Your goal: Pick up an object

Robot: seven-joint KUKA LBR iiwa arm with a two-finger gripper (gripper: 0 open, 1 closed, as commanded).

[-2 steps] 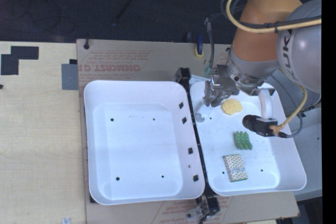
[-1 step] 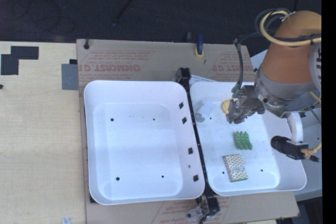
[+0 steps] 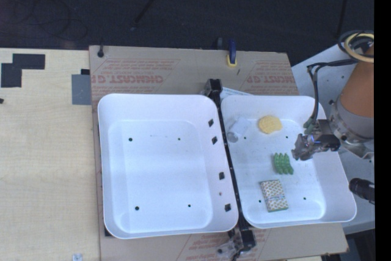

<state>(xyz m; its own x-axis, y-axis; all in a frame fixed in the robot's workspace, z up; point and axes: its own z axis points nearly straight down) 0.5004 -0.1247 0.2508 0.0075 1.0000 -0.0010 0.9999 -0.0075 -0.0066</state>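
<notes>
Camera view: green block (image 3: 282, 163) near end effector (image 3: 303, 150).

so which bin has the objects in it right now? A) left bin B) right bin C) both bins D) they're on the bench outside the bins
B: the yellow round object, the green ridged object and the small patterned box all lie in the right bin, with the gripper over its right side.

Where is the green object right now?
The green object lies in the right bin, mid-floor, between the yellow disc above and patterned block below, just left of the tool.
</notes>
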